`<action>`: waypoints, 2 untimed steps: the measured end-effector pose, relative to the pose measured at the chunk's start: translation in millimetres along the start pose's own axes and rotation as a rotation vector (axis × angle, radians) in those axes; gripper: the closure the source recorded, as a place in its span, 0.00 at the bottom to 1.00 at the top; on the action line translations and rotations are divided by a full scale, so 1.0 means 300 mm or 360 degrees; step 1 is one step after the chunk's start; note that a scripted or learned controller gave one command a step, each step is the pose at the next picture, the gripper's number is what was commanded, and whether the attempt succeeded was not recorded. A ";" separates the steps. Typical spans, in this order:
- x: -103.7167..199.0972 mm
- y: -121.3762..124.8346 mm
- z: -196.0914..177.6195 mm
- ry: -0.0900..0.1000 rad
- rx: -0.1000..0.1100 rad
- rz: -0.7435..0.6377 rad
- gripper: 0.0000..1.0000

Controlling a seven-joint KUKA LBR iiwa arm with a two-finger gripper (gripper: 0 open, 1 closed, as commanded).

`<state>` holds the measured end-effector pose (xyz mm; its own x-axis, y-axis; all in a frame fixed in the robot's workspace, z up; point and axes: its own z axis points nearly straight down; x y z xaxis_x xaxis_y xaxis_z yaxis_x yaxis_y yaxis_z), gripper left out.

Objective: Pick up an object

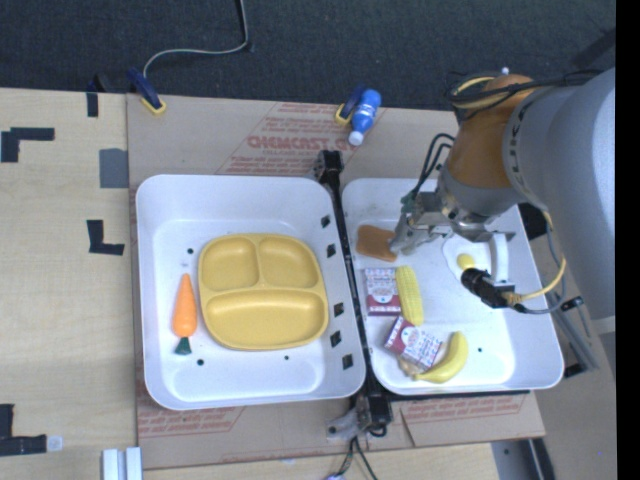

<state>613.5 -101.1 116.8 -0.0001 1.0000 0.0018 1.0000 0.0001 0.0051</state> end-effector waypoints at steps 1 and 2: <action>0.000 0.000 0.000 0.0000 0.0000 0.0000 0.00; -0.002 0.134 0.104 -0.0003 0.0005 -0.0003 0.00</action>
<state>653.7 -101.7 85.7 -0.0017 1.0000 0.0000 1.0000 0.0017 0.0018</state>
